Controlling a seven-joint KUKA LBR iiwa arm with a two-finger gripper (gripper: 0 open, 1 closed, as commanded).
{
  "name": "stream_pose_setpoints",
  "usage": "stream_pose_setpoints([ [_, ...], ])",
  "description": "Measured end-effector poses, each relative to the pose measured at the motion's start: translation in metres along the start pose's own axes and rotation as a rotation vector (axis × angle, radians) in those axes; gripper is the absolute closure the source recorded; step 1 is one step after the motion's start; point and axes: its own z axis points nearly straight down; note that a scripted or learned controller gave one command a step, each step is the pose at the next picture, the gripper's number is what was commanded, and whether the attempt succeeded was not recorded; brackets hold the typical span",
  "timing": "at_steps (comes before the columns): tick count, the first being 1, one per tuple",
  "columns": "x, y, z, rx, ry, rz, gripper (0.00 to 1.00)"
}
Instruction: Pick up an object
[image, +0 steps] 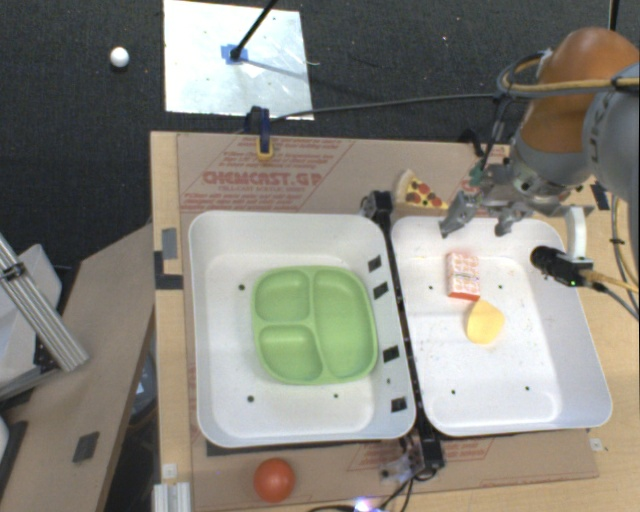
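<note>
The gripper hangs with its fingers spread apart, nothing between them, over the twelve o'clock rim of the right bin. Just toward six o'clock from it lies a small red-and-white box, and a yellow piece touches that box's lower corner. The left bin holds a green divided tray.

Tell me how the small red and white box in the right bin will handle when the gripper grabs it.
The box lies flat on the bin floor, so it probably won't roll or tip. It looks like thin printed card, likely light and easily dented. Its low profile may leave the open gripper little side to pinch.
</note>
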Motion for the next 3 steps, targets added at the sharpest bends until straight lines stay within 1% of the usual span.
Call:
stream_pose_setpoints([
  [1,0.000,0.002,-0.008,-0.012,-0.001,-0.002,0.00],
  [2,0.004,0.008,0.053,-0.010,-0.001,-0.004,0.00],
  [3,-0.003,0.010,0.111,-0.011,-0.001,0.000,0.00],
])
